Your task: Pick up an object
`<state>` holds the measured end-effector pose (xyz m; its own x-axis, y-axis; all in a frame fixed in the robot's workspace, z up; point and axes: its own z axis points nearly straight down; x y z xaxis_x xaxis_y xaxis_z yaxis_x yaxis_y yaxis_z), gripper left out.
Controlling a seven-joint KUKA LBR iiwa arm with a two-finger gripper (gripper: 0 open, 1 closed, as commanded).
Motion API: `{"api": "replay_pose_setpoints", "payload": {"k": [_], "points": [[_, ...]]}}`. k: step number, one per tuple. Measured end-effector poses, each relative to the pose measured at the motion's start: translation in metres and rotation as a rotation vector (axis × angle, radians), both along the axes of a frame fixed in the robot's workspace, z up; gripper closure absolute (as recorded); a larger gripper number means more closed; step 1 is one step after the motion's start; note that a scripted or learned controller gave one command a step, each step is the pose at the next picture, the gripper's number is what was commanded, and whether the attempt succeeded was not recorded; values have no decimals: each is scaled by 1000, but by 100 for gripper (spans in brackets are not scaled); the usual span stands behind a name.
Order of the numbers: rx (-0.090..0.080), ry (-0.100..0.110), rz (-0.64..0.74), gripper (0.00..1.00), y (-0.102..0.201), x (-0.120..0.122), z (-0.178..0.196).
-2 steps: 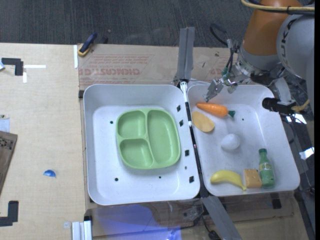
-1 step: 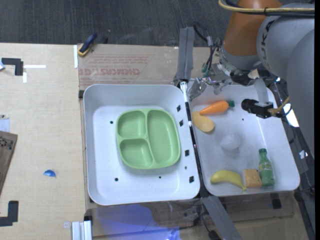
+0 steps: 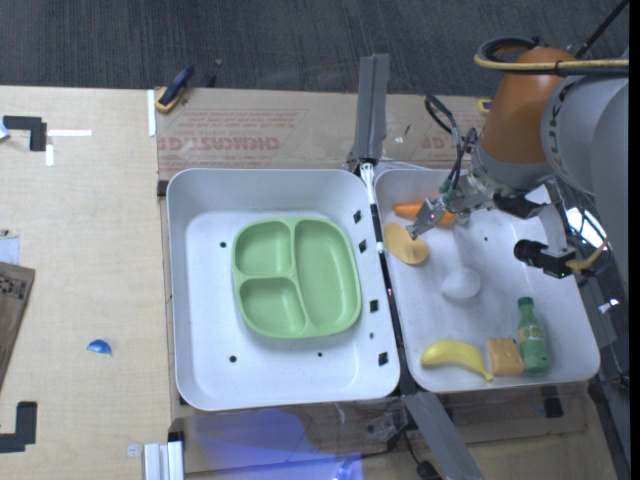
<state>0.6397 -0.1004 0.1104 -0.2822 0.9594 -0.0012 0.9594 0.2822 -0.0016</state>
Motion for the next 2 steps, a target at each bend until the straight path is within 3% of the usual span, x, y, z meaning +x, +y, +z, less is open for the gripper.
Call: {"api": "replay_pose_setpoints", "payload": {"k": [1, 2], "points": [[1, 18, -129, 0, -4, 14, -22], [-1, 16, -136, 0, -3, 14, -22]]}}
